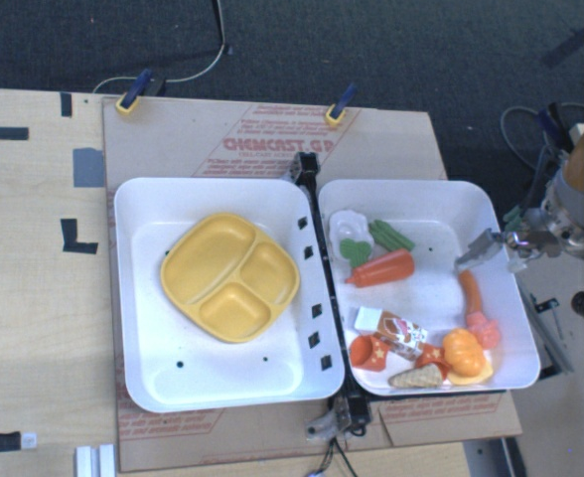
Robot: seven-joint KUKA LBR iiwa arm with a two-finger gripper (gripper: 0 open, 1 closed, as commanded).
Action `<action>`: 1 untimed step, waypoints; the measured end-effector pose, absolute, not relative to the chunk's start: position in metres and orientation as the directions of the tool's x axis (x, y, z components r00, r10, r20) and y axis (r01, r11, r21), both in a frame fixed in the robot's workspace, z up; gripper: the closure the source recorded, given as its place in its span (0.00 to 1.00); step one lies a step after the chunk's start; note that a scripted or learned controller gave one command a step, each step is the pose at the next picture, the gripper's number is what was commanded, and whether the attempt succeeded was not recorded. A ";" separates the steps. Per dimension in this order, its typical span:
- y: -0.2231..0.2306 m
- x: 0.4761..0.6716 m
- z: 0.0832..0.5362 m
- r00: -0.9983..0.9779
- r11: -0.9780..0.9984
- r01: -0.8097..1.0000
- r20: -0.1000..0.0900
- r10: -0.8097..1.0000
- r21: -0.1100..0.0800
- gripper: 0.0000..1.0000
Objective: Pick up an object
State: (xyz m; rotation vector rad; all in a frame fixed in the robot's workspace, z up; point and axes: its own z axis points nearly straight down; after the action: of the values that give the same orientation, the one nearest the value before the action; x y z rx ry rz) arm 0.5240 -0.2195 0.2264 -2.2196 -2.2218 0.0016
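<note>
My gripper (489, 250) hangs over the right side of the right bin (441, 202), coming in from the right edge, with nothing visibly in it. Just below it lies a thin orange sausage (470, 291) beside a pink piece (485, 329). An orange-red carrot (382, 268) lies to the gripper's left, with green beans (390, 235) and a green leaf (355, 250) behind it. Along the bin's near side sit an orange fruit (466, 354), a patterned packet (403, 334), a white cube (368, 318), a red piece (365, 352) and a tan cone (416, 376).
The left bin (143, 366) holds a yellow divided plate (230, 276). A black divider (315, 266) runs between the bins. Both bins rest on a cardboard sheet (262, 137) held by two clamps at the back. Cables trail on the right by the arm.
</note>
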 end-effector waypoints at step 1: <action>-0.154 0.598 0.135 -0.009 0.009 1.000 0.002 1.000 -0.002 0.00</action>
State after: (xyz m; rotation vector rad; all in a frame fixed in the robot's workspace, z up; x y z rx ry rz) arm 0.5976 -0.1543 0.1352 -2.2094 -2.2293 0.0000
